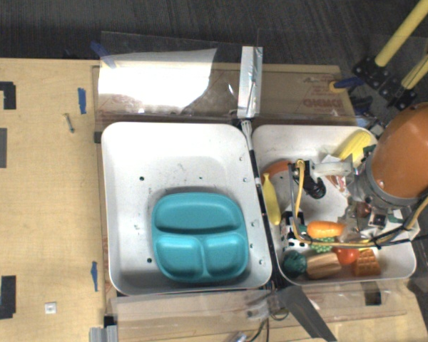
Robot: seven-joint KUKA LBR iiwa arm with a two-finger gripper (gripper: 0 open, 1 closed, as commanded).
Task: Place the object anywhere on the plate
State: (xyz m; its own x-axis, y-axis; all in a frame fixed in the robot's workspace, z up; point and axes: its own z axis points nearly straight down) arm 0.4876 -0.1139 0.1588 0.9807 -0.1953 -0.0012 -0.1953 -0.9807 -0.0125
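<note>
A teal plate [198, 235] with three compartments lies in the left white bin [128, 162], towards its front. The arm's orange band [408, 152] hangs over the right side of the right white bin [292, 144], and my gripper [359, 216] reaches down below it among toy foods. Just left of the gripper lies an orange carrot-like piece [324, 229]. A red tomato [347, 255], a brown bread roll [323, 264] and an orange waffle [367, 262] sit in front of it. No object shows between the fingers.
The right bin also holds a yellow corn-like piece [353, 146] at the back, a long yellow piece [272, 199] along its left wall, and a green piece [294, 263] at the front left. A foil-covered divider [250, 80] stands behind the bins.
</note>
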